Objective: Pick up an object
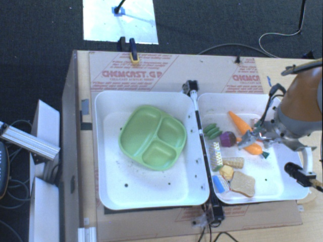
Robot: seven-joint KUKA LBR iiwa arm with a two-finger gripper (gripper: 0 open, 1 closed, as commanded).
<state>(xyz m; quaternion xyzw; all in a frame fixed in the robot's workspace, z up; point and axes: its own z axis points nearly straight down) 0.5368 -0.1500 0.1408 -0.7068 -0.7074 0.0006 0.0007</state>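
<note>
From where I stand, the pick looks unfinished. The gripper sits low in the right bin, right at an orange toy lying at about three o'clock of the purple piece. Whether it is clenched or released, I cannot tell. Nothing appears lifted yet; the green plate lies in the left bin.

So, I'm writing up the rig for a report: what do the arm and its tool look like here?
The arm is bulky and rounded, with an orange-brown band above a grey wrist section. A thin dark cable loops along its left side. The tool at its tip is small, metallic grey and slender. A black cylindrical part juts out below the wrist. No markings are legible.
</note>
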